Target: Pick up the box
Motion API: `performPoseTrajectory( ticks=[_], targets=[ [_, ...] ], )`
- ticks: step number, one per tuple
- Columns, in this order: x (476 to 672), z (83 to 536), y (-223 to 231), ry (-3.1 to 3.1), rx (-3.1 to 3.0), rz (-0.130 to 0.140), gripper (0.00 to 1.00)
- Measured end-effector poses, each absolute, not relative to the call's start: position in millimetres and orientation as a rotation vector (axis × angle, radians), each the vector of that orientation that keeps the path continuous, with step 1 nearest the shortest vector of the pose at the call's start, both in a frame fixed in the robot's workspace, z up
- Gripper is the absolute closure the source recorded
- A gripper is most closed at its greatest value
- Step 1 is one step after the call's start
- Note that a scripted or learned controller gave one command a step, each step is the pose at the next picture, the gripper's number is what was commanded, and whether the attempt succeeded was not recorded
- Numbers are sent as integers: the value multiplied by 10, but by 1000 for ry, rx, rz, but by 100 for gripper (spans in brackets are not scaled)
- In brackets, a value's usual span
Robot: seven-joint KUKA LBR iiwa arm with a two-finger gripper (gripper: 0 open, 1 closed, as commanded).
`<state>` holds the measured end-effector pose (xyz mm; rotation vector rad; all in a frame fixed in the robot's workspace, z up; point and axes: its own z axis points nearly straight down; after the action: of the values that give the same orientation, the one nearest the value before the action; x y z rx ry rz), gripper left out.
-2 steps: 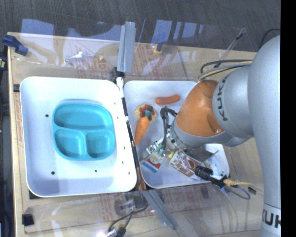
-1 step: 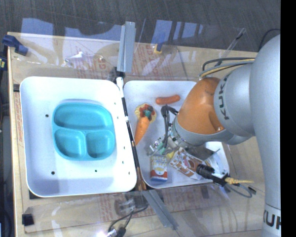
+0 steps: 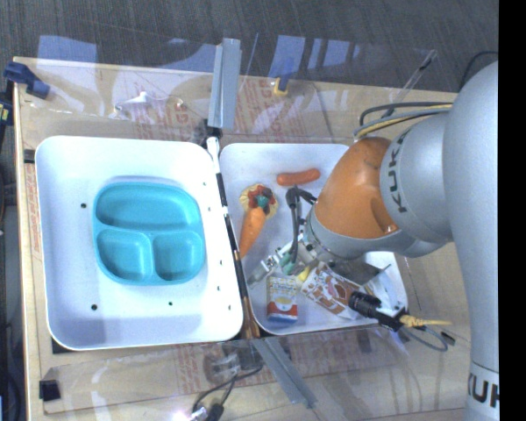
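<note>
A small box (image 3: 282, 300) with a yellow, red and blue face lies near the front edge of the right bin (image 3: 237, 160). My gripper (image 3: 285, 263) hangs just above and behind the box, under the orange band of the arm (image 3: 359, 196). Beside the box on its right lies a flat brown and red packet (image 3: 329, 292). The arm's wrist hides the middle of the right bin.
A carrot (image 3: 251, 227) and a small multicoloured toy (image 3: 261, 197) lie at the right bin's left side, and a sausage (image 3: 297, 178) near its back. The left bin (image 3: 61, 305) holds a blue divided tray (image 3: 149, 232). Cables (image 3: 403, 321) trail off the front right.
</note>
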<state>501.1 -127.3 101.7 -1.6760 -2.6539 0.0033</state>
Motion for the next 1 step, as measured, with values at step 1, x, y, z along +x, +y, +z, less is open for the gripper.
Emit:
performPoseTrajectory(
  ticks=[1],
  targets=[
    [4957,915,-1298,-2435,-1978,1,0]
  ],
)
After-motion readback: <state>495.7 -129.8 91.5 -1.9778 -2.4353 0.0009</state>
